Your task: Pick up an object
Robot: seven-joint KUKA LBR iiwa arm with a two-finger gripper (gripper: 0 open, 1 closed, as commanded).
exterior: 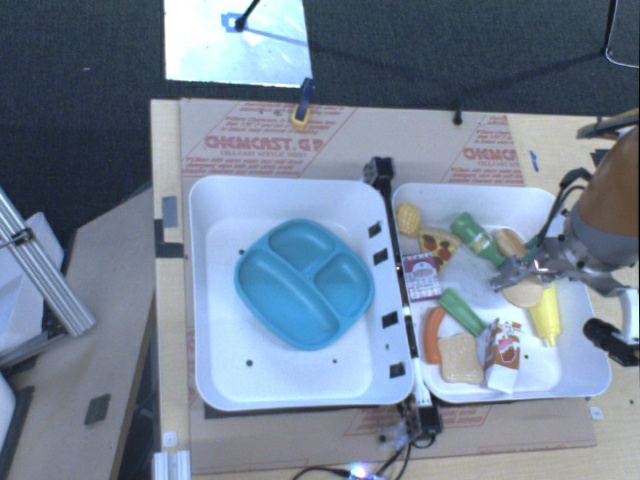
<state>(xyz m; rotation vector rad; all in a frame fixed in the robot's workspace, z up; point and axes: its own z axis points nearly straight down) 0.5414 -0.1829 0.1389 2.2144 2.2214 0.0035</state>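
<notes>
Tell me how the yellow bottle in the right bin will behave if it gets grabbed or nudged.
The yellow bottle lies on its side on the right bin floor, so a nudge would probably roll it. It looks like smooth toy plastic, likely light and a bit slippery. Its narrow tip may let it pivot out of a pinch.

Arm [610, 203] enters from the right edge, grey body with orange band above the wrist, angled down and leftward. Wrist low. Gripper [512, 271] points left, its dark fingers [503, 280] slightly spread at the tip, nothing visibly clamped between them.
</notes>
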